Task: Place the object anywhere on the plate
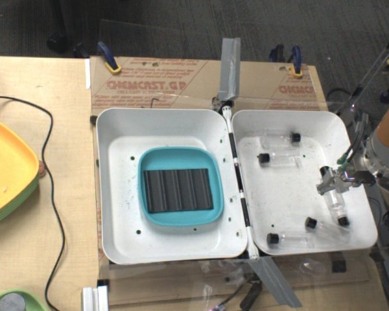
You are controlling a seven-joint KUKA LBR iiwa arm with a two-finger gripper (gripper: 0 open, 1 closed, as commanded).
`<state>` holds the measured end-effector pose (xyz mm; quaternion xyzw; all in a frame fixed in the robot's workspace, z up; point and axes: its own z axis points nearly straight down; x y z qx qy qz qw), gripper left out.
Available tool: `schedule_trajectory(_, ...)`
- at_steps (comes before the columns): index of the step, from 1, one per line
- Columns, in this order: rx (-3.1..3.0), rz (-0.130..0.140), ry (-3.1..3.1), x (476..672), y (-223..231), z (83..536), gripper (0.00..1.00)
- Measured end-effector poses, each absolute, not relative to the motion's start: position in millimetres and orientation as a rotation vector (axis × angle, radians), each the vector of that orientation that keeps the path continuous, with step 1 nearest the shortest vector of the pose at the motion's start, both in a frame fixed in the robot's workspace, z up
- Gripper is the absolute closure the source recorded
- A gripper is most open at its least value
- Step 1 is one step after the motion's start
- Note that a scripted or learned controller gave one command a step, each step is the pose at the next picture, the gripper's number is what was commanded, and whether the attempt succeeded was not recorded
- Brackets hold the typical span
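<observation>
Below, clear tube [337, 207] just beneath jaws [327, 181], teal plate [179, 188] well apart

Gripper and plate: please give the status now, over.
Gripper low over right bin, beside a clear tube; nothing seen between its fingers. Teal plate in left bin, carrying only its dark ribbed insert. Path between bins unobstructed.

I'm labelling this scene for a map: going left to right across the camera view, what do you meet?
Yellow dish at the left edge → black cable → left white bin → teal plate inside it → right white bin with clear tubes → gripper near the right edge.
</observation>
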<state>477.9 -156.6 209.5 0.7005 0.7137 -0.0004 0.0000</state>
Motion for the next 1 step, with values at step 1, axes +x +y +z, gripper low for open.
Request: schedule_trajectory(1, 2.2, -0.001, 2.242, 477.9, -156.7, 209.6, 0.0)
